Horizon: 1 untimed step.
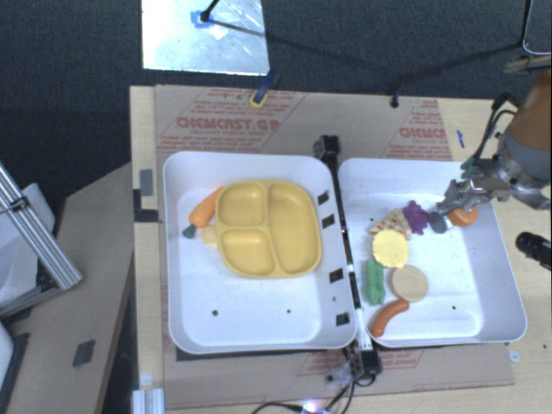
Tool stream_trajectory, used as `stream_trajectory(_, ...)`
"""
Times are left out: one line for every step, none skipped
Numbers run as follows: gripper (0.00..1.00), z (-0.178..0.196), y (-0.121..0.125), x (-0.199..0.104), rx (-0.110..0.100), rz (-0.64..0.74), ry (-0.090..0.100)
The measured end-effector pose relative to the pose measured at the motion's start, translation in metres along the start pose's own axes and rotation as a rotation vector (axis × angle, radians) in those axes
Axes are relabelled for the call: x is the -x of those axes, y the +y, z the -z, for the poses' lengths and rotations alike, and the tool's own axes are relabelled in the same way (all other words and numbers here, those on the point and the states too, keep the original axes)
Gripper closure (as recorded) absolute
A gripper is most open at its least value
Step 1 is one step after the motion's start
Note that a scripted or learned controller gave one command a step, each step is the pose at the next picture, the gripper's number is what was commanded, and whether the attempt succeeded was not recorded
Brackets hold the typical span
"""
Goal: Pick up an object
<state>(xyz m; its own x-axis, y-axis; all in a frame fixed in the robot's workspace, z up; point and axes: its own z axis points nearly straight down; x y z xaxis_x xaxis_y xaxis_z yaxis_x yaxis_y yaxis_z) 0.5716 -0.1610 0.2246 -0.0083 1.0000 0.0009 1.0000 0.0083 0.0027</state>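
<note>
Reaching in from the right, my claw (450, 207) sits low in the right bin (492, 317), beside a small orange piece (464, 217) near the far right wall; I cannot tell its state or whether it grips that piece. Nearest in this bin lies a smooth orange sausage (388, 316), then a tan disc (409, 283), a green pod (374, 281), a yellow round (390, 248), a pale wedge (390, 223) and knobbly purple grapes (415, 216). The left bin (259, 330) holds a glossy yellow divided plate (263, 228) with a carrot (203, 209) at its left.
</note>
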Motion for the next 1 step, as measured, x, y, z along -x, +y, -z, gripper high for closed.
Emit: stream_trajectory(1.0,0.0095,0.0214,-0.055,0.001,0.002,0.0)
